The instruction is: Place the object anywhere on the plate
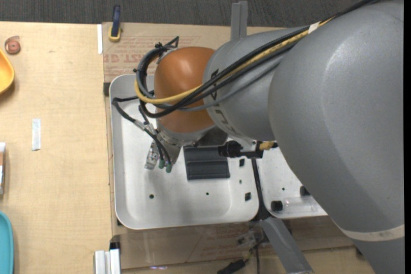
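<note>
Orange-banded arm [183, 90] hangs over the left white bin [128, 202], hiding the gripper's state and any held object, so neither can be told. No plate can be made out, so judged best to confirm a grasp and lift clear before travelling. A dark grey block [207, 162] lies in the bin beside the wrist.

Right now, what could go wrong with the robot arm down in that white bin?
1. The arm covers most of the bin, so the camera can't tell whether the hand has anything. It might come up with nothing.
2. The loose cables hang close to the bin's rim and might snag.
3. No plate is visible near the arm, so the drop could miss.
</note>
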You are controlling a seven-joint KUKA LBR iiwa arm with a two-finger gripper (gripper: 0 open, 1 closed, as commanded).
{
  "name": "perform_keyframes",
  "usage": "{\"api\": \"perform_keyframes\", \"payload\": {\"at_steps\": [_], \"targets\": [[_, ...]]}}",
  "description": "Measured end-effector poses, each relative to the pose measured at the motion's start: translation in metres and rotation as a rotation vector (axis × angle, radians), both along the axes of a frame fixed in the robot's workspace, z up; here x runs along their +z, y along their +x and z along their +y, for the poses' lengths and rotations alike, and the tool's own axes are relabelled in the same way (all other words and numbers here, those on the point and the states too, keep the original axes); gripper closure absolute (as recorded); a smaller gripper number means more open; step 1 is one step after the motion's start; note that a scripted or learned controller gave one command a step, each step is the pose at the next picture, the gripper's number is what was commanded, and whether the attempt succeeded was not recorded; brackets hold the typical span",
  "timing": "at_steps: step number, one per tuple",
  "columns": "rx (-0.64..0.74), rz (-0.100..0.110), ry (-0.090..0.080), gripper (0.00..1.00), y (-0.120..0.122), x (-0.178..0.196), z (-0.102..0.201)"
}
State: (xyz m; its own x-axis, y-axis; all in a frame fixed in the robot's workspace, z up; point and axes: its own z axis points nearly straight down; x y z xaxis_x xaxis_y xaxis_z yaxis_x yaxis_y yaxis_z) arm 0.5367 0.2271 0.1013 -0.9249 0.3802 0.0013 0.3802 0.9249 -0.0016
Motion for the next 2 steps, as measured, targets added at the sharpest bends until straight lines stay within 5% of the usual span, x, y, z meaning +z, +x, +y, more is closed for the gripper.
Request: {"api": "perform_keyframes", "payload": {"at_steps": [1,2], "targets": [[-0.141,-0.003,0.000,1.00,0.102,0.071,0.000],[-0.104,-0.001,0.000,1.00,0.017,0.070,0.001]]}}
